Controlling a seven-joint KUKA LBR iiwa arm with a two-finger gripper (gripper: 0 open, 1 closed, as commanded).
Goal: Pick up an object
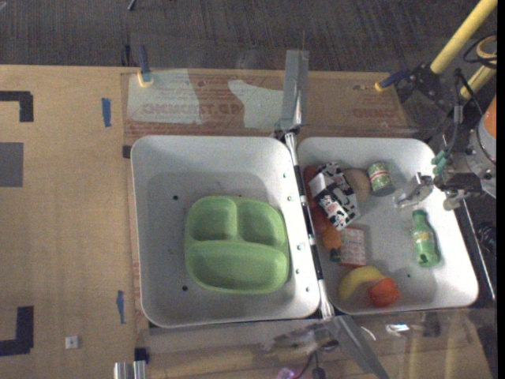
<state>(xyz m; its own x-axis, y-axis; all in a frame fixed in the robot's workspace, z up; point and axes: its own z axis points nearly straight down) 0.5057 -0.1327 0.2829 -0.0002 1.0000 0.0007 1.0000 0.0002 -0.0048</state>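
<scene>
The fingers (432,189) hang over the right bin's (461,290) far right edge; whether they are spread or closed, I cannot tell. Nothing shows between them. Just below them lies a green bottle (424,238); a can (381,177) sits to their left.

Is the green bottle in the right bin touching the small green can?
Apart. The camera view shows bare white bin floor between the green bottle, near the right wall, and the small green can, further up in the right bin.
</scene>
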